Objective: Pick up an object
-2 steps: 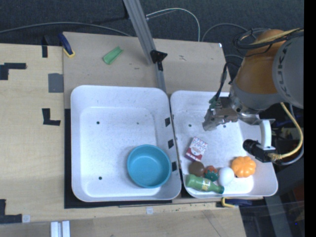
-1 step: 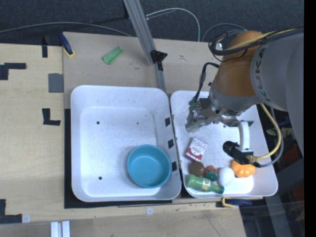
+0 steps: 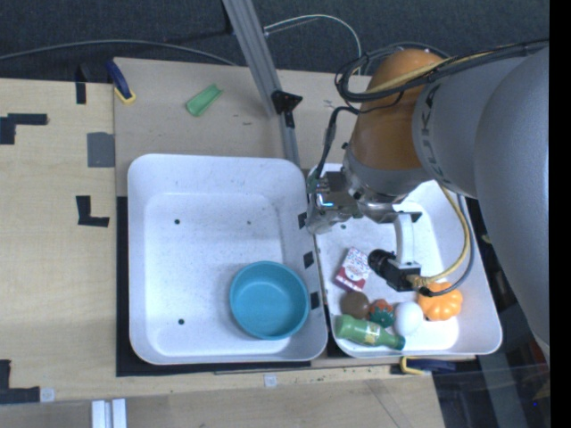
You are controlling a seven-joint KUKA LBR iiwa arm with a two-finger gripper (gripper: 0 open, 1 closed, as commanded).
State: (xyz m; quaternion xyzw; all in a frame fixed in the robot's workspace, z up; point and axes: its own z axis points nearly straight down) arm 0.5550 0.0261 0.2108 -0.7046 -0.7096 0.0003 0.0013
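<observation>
Your tool (image 3: 323, 205) is hanging at the right bin's (image 3: 482, 321) inner rim; I cannot tell its grip. You are risking clipping that rim and missing the crowded red-and-white packet (image 3: 354, 268).

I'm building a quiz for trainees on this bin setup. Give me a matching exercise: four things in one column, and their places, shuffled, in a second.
Things:
1. blue bowl
2. green bottle
3. green block
4. red-and-white packet

Places:
A. on the bench, beyond both bins
B. right bin, lying by its near rim
C. left bin
D. right bin, around its middle

Pairs: 1-C, 2-B, 3-A, 4-D
</observation>
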